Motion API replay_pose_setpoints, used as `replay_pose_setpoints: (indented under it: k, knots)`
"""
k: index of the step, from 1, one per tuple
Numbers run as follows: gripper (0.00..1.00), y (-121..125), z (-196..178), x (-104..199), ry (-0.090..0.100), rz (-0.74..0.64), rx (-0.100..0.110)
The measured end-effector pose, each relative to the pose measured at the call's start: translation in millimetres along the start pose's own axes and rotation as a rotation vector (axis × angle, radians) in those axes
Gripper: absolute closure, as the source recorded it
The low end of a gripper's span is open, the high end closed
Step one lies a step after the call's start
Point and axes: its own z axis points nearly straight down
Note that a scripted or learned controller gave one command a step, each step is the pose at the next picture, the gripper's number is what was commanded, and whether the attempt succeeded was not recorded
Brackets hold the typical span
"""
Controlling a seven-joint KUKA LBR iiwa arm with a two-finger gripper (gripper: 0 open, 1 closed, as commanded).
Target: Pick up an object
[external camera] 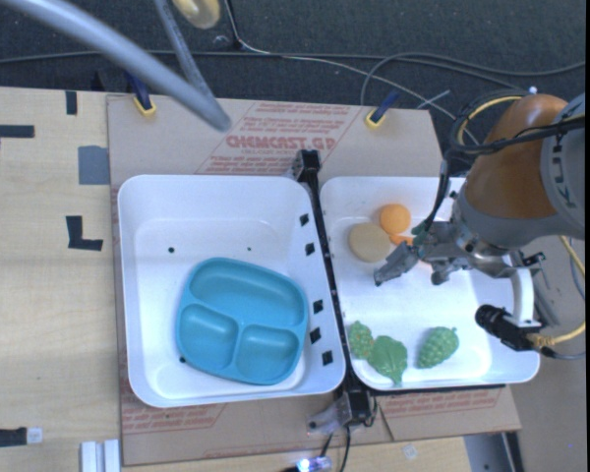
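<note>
Reading "CHEMCAST GP" on board point(275, 136); gripper point(415, 267) w/ nothing held.

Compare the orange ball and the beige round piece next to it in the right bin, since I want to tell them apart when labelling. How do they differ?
The orange ball is bright orange; the beige round piece is pale tan. The ball looks smaller and the beige piece broader. The ball lies farther toward the bin's back wall, while the beige piece sits nearer the divider. Both are rounded, lie close together in the right bin, and neither is between the gripper fingers.
</note>
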Motion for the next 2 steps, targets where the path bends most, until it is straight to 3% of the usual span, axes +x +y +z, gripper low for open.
replay_pose_setpoints:
  k: [1,2]
  knots:
    - [0.00,2.7,-5.5,0.1,-0.001,-0.003,-0.011]
    - [0.00,-1.3,59.0,0.8,-0.001,-0.001,-0.005]
